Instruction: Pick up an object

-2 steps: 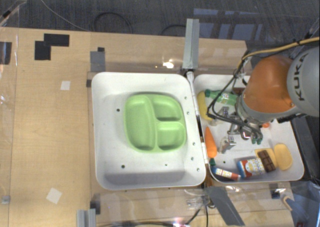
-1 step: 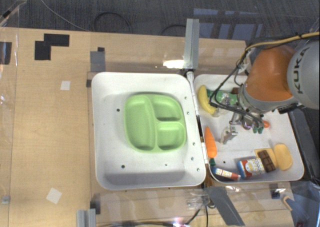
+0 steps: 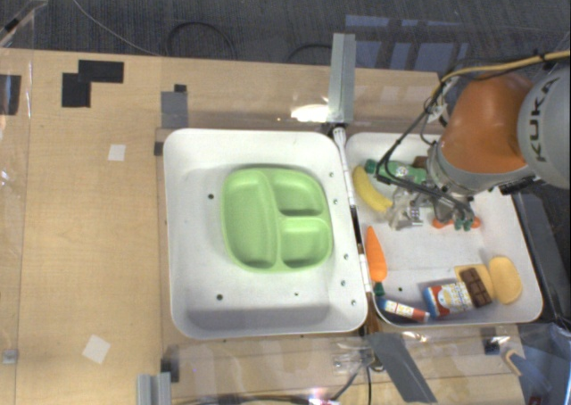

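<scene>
Yellow against the white right bin (image 3: 526, 305), a banana (image 3: 370, 188) lies just left of the gripper (image 3: 426, 212), its long axis slanting down toward the divider; whether the jaws are apart or together cannot be told from this overhead view.

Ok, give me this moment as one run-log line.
arm: over right bin | tool: low beside banana, grip unclear | carrot: at left wall | green tray: in left bin
</scene>
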Available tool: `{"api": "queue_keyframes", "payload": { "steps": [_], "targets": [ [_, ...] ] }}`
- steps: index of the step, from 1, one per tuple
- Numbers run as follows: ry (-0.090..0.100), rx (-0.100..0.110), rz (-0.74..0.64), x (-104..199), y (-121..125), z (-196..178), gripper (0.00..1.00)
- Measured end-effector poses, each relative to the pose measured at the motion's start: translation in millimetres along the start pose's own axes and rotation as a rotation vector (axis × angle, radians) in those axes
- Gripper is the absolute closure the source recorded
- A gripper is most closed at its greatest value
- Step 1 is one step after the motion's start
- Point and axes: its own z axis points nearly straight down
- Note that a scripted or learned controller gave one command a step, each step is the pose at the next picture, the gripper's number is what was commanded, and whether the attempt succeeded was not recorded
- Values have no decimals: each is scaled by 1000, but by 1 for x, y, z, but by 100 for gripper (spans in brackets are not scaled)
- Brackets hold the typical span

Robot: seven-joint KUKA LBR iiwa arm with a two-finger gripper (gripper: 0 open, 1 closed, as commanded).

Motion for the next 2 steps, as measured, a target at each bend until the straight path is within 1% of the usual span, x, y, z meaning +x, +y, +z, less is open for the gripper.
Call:
{"api": "queue_keyframes", "payload": {
  "steps": [1, 2],
  "targets": [
    [11, -2, -133, -91, 3, -123, 100],
    [19, -4, -401, -91, -88, -179, 100]
  ]
}}
